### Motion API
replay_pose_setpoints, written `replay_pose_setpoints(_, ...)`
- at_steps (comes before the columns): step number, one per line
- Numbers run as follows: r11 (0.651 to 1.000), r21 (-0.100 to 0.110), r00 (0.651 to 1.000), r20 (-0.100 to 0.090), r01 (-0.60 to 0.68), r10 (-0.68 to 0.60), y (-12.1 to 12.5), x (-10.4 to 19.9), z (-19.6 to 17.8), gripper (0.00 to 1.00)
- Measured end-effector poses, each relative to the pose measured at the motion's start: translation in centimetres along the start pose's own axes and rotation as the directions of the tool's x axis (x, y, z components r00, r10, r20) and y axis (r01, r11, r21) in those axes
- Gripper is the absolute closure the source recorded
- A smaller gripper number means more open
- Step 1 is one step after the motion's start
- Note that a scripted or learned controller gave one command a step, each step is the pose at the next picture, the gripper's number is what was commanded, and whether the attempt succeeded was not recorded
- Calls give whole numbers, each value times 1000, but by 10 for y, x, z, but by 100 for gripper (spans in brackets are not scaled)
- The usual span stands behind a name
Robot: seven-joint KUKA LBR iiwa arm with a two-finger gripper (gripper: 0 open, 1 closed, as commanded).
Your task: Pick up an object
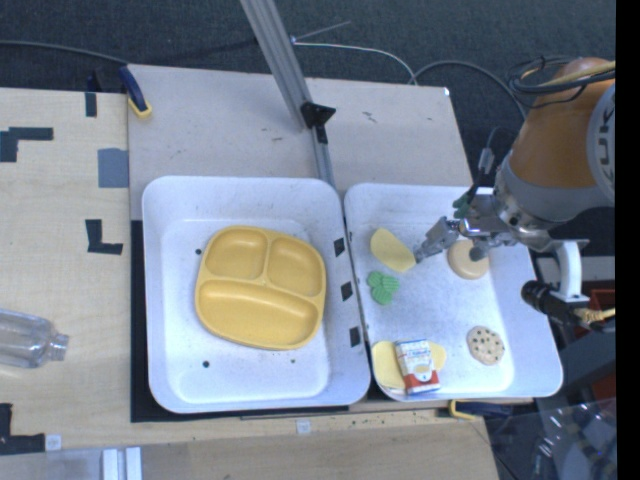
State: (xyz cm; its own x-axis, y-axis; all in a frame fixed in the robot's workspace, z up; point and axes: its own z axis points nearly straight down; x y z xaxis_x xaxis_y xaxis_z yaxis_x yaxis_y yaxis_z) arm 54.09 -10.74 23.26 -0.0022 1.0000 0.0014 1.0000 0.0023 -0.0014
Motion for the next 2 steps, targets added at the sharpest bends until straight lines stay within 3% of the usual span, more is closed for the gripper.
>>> replay_pose_setpoints(1,1000,1,1000,-2,2,-2,0,1,-10,100)
replay_pose_setpoints(2,1000,3,1000,2,-3,3,-10,7,8,100)
